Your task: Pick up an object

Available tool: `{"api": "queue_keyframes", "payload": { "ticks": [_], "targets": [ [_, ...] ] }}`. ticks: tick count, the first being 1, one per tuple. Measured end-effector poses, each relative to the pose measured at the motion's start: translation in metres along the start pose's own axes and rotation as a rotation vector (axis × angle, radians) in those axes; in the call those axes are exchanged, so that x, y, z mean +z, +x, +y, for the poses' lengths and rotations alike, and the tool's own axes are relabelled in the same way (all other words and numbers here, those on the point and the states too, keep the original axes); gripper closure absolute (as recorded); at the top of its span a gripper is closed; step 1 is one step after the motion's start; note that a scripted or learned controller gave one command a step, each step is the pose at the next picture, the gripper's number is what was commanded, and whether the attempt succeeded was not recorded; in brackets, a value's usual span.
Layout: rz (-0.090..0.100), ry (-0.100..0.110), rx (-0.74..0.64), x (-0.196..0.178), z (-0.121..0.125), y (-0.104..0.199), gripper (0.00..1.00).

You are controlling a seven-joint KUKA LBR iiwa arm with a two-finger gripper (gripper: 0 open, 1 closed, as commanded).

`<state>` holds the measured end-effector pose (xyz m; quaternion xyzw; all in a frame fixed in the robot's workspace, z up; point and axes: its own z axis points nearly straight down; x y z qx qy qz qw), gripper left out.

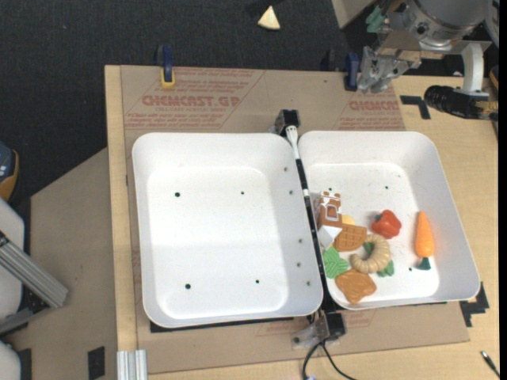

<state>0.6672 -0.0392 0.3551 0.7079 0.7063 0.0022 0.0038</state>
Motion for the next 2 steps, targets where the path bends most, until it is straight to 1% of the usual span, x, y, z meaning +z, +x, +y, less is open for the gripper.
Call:
{"api": "queue_keyframes", "payload": {
  "ticks": [1, 2],
  "targets": [
    [-0.003, 0.001, 0.004, -0.031, -0.002, -0.076, 1.0],
    [0.0, -0.003, -0.004, -0.098, -0.01, -0.063, 1.0]
  ]
}}
